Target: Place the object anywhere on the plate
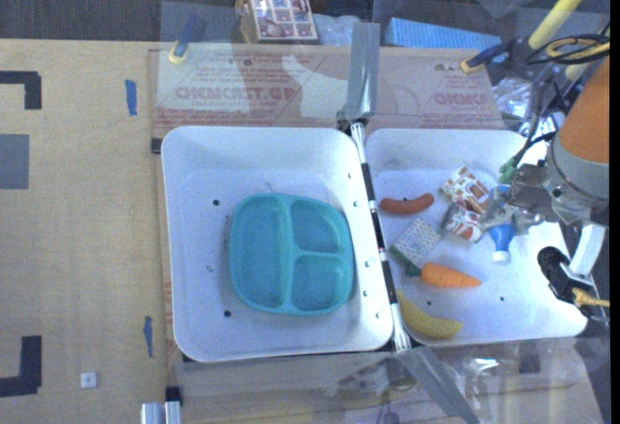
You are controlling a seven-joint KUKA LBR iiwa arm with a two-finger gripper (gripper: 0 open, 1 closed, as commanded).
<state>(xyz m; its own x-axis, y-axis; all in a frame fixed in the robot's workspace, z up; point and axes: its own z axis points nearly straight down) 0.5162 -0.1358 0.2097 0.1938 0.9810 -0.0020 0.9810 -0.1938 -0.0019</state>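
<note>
- Pick-up step, I judge: the grey arm's two-finger gripper [506,211] sits low in the right white bin [542,311] among toy foods, plate untouched
- Its grip state I cannot tell
- Likely target: small blue-and-white bottle [499,241], just beside it
- Next: secure it, carry it left to the teal three-compartment plastic plate [291,256] in the left bin

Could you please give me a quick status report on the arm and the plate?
Gripper low in right bin, among the toys. Plate in left bin, bare. Sausage, carrot, banana all in right bin.
</note>
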